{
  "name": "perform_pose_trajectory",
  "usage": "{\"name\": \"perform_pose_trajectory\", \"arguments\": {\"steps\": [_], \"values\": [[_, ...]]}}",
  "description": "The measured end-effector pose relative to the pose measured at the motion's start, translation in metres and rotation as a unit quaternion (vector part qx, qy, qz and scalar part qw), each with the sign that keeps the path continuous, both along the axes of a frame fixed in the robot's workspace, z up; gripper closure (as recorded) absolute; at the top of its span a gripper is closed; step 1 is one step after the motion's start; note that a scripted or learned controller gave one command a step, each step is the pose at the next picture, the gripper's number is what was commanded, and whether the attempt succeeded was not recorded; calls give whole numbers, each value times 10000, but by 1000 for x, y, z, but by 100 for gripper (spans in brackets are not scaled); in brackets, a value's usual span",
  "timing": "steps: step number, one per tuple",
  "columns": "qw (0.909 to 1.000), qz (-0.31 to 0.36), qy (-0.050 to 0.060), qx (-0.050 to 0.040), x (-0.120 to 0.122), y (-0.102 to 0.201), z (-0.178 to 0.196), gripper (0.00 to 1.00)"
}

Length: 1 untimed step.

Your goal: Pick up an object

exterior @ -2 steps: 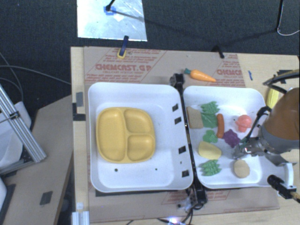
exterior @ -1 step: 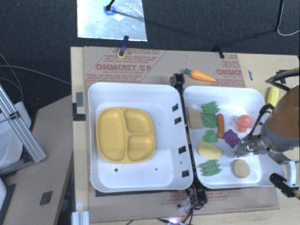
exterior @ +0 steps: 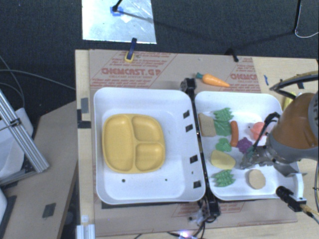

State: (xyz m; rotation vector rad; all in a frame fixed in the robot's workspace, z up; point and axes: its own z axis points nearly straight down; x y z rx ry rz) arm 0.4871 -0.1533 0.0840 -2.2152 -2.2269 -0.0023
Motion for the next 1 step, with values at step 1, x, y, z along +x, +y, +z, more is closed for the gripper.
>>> {"name": "perform_pose_trajectory", "arguments": {"steps": [1], "values": [[10000, -1, -1, 0, 0, 26, 0, 100]]}}
